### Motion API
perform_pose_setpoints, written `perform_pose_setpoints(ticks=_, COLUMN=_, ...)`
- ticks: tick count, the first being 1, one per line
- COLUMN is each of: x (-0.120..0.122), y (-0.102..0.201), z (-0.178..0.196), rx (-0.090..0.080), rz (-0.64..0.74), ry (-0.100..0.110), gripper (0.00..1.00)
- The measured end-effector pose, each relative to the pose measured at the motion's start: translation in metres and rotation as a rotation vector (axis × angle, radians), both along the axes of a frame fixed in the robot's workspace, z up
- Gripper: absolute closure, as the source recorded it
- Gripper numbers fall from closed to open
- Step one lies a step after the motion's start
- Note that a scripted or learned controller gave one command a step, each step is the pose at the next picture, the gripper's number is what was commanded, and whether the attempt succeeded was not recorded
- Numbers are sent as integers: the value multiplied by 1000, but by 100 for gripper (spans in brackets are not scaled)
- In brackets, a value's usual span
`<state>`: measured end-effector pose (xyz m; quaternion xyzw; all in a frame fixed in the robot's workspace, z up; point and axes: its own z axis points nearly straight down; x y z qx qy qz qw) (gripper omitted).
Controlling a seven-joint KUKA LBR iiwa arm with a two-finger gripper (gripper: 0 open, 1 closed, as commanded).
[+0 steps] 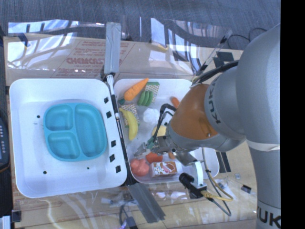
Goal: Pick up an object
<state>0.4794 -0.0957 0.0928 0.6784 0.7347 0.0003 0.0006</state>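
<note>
Two white bins [19, 128] sit on a cardboard-lined bench [71, 56]; the gripper [151, 151], finger state unclear, hangs over toys

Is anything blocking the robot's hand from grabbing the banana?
Nothing visible lies on the yellow plastic banana in the right white bin. The gripper sits just beside it, over a red tomato-like ball and packet.

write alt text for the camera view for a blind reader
A grey and orange robot arm reaches into the right bin of toy food, above a carrot, banana and tomato. The left bin holds a blue divided tray.
</note>
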Motion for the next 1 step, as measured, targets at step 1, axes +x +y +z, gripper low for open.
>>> perform_pose_setpoints(ticks=1, x=0, y=-1, z=9, rx=-1, rz=2, ry=2, gripper=100)
